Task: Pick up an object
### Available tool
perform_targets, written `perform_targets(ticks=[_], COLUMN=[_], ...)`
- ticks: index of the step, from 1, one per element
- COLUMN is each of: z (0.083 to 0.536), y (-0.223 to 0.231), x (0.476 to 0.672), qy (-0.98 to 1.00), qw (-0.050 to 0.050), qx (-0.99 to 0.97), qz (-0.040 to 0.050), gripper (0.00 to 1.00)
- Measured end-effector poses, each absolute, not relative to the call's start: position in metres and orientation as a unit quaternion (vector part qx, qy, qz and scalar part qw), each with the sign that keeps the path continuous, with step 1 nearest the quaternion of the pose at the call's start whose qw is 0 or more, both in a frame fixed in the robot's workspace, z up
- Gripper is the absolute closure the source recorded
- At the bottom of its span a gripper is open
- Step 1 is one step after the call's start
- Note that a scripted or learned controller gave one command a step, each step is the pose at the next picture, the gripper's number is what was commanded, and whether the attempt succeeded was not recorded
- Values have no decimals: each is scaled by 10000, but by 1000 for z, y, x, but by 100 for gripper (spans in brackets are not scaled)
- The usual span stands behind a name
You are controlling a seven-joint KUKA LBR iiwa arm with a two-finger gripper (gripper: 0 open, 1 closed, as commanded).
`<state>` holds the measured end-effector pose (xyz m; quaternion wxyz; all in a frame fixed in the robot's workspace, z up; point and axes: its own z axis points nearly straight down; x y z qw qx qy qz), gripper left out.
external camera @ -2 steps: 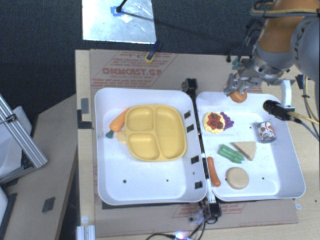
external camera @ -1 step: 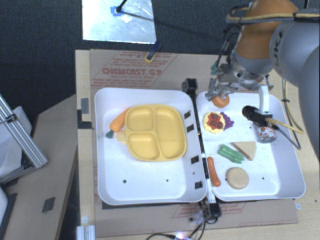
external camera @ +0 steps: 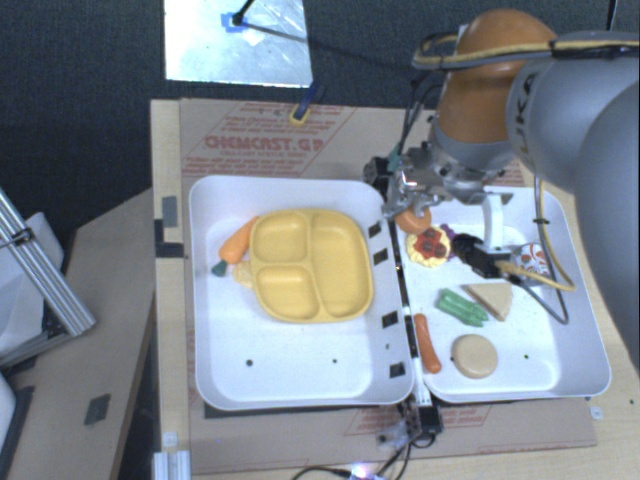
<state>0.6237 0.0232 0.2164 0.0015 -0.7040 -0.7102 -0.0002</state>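
Crowding my gripper (external camera: 408, 204): orange food piece (external camera: 411, 221), pizza slice (external camera: 430, 247), bin divider (external camera: 397, 268). Arm (external camera: 520, 78) reaches from right, wrist down at right bin's (external camera: 560, 348) back-left corner. Grip state: can't tell.

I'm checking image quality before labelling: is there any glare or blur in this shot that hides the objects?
Camera view: strong glare on the shiny sheet beyond the bins; the white bins are evenly lit with soft shadows; the yellow tray and the carrot read clearly; the gripper area is dark and cluttered.
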Motion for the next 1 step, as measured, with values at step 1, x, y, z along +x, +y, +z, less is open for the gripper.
perform_targets(ticks=[1], z=[224], y=[67], x=[614], qy=[-7102], qw=[7], qx=[-7040], qz=[-7], gripper=[100])
